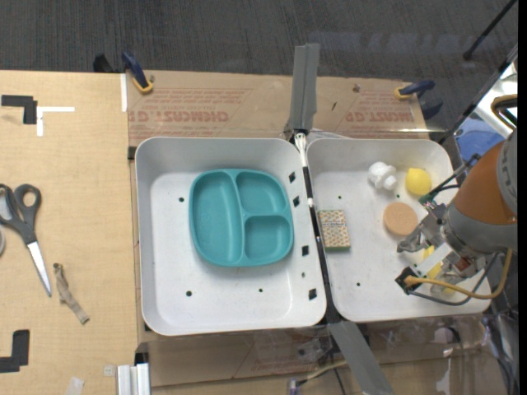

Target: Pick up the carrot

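Observation:
My gripper [418, 252] hangs low over the right side of the right bin [362, 290], below the arm's orange band [487, 189]. Its body and cables hide what lies right beneath it. A small yellow-orange bit [427, 254] peeks out by the gripper, and I cannot tell what it is. A round tan-orange disc [401, 217] lies just up and left of the gripper, apart from it.
In the right bin, a yellow lemon-like object [418, 180] and a small white object [381, 174] sit near the back, and a patterned block [333, 229] lies by the left wall. The left bin [165, 295] holds a teal divided plate [243, 217]. Scissors [29, 220] lie on the bench.

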Available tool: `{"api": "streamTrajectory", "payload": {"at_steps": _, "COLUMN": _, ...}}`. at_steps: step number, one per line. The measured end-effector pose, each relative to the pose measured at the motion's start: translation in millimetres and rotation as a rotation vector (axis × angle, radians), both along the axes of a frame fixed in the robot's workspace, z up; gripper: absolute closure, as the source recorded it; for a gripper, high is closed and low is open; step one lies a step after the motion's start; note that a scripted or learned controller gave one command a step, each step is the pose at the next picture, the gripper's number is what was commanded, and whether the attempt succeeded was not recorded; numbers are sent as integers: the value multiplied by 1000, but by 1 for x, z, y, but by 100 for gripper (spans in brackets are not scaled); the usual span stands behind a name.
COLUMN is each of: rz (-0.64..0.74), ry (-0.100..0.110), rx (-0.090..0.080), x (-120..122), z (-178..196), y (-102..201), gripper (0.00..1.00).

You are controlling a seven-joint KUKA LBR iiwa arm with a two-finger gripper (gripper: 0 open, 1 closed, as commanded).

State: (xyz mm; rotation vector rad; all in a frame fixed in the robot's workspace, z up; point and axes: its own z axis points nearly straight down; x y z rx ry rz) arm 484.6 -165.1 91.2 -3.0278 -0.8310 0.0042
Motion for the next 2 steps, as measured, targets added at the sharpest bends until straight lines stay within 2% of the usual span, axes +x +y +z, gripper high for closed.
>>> {"api": "streamTrajectory", "payload": {"at_steps": 1, "rz": 1, "ry": 1, "rx": 1, "x": 0, "z": 8, "y": 0, "gripper": 100}}
{"api": "streamTrajectory", "payload": {"at_steps": 2, "rz": -36, "ry": 0, "rx": 1, "x": -7, "z": 0, "y": 49, "gripper": 100}}
